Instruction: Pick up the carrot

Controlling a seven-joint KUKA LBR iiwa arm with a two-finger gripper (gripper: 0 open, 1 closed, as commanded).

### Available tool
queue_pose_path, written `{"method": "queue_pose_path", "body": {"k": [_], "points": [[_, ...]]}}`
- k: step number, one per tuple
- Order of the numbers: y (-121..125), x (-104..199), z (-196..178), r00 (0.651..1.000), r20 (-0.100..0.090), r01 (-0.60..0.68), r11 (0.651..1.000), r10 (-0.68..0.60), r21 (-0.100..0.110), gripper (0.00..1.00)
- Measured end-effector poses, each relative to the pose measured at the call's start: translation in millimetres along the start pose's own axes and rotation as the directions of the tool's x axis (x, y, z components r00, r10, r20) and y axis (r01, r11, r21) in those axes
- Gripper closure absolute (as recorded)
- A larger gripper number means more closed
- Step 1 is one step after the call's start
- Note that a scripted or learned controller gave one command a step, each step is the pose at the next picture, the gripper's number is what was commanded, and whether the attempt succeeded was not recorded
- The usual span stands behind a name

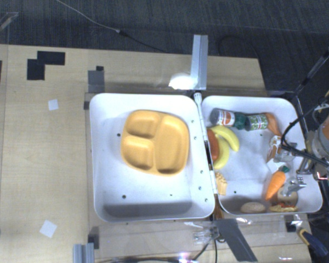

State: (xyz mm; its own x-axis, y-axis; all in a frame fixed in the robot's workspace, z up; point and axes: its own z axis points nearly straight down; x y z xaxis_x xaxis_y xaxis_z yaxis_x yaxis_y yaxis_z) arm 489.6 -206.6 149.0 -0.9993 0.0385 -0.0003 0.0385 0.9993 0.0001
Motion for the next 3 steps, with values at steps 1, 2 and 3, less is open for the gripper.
{"method": "queue_pose_path", "body": {"k": [1,2,3], "points": [[17,-2,59,1.000,0.016,0.021,1.000,-0.021,0.005,0.00],[71,-22,59,0.993,0.015,0.117,0.993,-0.117,0.004,0.00],[82,-11,59,0.993,0.019,0.116,0.993,-0.117,0.006,0.00]]}}
